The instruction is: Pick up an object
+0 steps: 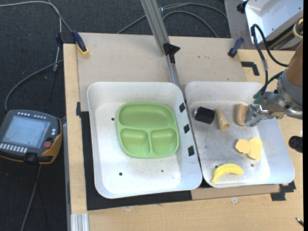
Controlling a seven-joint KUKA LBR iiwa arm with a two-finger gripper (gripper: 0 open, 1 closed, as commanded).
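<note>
A: Bread-coloured block [240, 113] sits in the right bin [288, 170], touching the hand [253, 115]. It looks light and foam-soft; take it across its narrow sides.

B: Is the hand wide or closed?

A: I cannot tell. Beside the block lies a tan cone [222, 120], beyond that a black box [204, 115]; a yellow lump [250, 147] and banana [227, 171] lie nearer the camera. Nothing blocks the block.
</note>
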